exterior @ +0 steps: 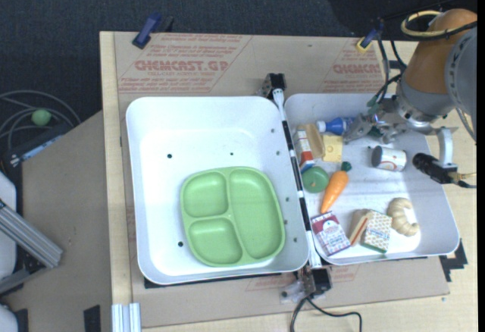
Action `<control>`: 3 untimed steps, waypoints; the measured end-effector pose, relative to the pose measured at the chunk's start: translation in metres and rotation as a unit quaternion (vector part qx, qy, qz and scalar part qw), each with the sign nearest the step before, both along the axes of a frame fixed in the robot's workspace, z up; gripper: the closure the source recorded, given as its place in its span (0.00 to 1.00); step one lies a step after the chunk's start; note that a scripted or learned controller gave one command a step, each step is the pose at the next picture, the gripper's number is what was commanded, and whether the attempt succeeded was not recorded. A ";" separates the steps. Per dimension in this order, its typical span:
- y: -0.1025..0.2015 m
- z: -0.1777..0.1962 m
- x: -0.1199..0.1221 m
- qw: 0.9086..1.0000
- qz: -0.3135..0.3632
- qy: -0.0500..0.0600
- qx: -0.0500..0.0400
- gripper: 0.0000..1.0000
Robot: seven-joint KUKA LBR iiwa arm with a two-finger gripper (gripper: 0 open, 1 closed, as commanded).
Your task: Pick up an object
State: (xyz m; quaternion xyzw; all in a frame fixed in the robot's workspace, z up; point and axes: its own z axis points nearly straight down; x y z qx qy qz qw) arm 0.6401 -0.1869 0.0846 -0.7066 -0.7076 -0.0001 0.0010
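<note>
The right bin (pixel 436 243) holds several small things. An orange carrot (pixel 334 189) lies near its middle, its green tip toward a green ball-like item (pixel 314 177). A yellow block (pixel 332 147) and a red-and-white bottle (pixel 305 145) sit by the left wall. At the back lies a blue-and-white tube (pixel 335 125). A white cylinder (pixel 388 158) lies on its side in the middle right. My gripper (pixel 377 124) hangs over the back of this bin, just right of the tube and above the white cylinder. Nothing shows between its tips.
A croissant (pixel 403 217), a sandwich (pixel 373 230) and a red carton (pixel 329 234) lie along the right bin's front. The left bin (pixel 151 141) holds a green divided plate (pixel 229 214). The grey arm (pixel 443 57) comes in over the bench's back right corner.
</note>
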 end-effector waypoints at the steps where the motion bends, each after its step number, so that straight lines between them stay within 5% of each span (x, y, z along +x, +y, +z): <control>1: 0.003 -0.003 0.017 1.000 0.000 0.022 0.000 0.00; 2: -0.013 -0.005 0.019 1.000 -0.001 0.015 0.001 0.00; 3: 0.012 -0.003 0.021 1.000 -0.001 0.011 -0.002 0.00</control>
